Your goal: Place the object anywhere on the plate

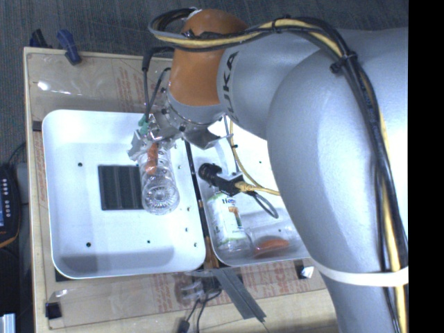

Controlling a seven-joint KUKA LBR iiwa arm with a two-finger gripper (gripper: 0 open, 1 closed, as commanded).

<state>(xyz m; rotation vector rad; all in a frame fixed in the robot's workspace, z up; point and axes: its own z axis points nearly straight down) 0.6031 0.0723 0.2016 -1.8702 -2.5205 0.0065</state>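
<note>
The camera view looks down at a slant on a wooden bench (90, 82) bearing two shallow white bins side by side. The grey arm (333, 137) reaches in from the right and takes up most of that side, its orange band (198, 54) near the top centre. Below the band, the gripper (148, 144) is over the upper right part of the left bin (69, 144), close to the wall between the two bins. A clear plastic bottle (158, 184) extends down from it in line with the tool. The bottle's neck end, which shows a touch of orange, sits between the metal fingers (139, 146), so the tool is clenched on it. The bottle's round, ribbed base is turned toward the camera. A dark grey rectangular plate (116, 187) lies flat on the floor of the left bin, a little left of centre. The bottle's lower body is at the plate's right edge and overlaps that edge in the picture; whether it touches the plate cannot be told. In the right bin (257, 261), much of it hidden under the arm, a second bottle with a green and white label (225, 220) lies near the dividing wall. A small orange-red object (272, 244) rests just beside it, near the bin's lower rim. A blue clamp (69, 47) grips the bench's upper left corner.
</note>
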